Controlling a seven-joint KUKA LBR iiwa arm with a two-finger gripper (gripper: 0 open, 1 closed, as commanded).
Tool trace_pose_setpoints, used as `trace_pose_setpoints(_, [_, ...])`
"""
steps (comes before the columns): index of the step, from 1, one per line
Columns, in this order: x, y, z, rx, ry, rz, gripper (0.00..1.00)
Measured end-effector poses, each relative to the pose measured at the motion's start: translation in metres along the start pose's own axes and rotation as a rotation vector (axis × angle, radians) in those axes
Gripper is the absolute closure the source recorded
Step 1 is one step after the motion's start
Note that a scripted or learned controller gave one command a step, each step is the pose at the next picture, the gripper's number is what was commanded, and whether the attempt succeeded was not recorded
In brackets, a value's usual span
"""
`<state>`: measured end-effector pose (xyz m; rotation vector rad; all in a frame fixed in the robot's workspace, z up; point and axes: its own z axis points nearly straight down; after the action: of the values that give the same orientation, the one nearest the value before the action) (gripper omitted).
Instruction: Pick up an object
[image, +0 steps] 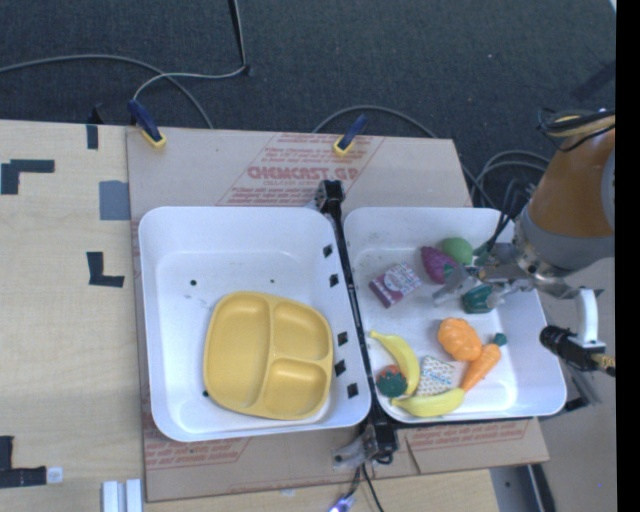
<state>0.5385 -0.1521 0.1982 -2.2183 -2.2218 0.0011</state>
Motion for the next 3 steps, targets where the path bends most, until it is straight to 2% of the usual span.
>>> trace_pose_setpoints(1, [0.012,-0.019,0.109,-0.002,-0.001,0.001,0.0])
trace_pose_setpoints(2, [0.017,0.048,0.111,-0.008,-0.003,0.0,0.0])
trace_pose_setpoints(3, [0.046,0.096,0.112,-0.007,-0.002,-0.001,0.0])
